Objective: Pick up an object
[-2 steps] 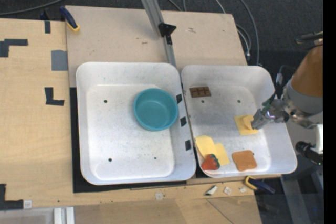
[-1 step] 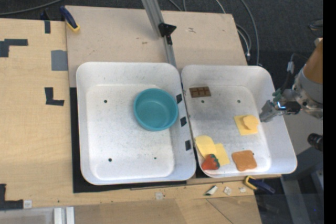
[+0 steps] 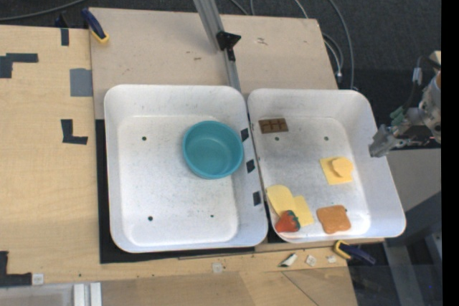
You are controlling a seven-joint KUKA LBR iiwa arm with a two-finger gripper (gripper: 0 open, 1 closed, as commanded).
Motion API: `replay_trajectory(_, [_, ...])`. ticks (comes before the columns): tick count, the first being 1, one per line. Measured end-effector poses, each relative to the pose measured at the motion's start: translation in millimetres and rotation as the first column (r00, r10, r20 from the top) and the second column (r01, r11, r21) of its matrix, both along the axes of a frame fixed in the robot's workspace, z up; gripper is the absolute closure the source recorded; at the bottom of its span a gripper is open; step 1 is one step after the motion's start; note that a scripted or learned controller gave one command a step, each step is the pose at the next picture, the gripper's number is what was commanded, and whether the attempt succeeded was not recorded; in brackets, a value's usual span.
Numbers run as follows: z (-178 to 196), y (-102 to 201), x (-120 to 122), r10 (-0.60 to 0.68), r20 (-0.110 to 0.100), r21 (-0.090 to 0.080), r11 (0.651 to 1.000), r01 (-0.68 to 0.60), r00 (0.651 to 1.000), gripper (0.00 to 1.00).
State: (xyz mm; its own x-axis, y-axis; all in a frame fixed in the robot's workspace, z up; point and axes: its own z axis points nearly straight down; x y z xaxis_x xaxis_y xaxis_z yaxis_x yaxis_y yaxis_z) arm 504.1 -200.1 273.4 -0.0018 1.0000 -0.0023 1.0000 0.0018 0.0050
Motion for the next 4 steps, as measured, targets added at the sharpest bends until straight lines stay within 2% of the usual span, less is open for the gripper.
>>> replay_trajectory(2, [-26,92,41,0.005,-0.007,0.003,1.0,-0.005,1.0,1.0])
replay_trajectory(3, [-22,146,50,0.006,-0.006,0.004,1.0,-0.006,1.0,1.0])
replay_trajectory(4, [-22,186,65,0.0,-0.006,0.001,1.0,0.0,1.0,1.0])
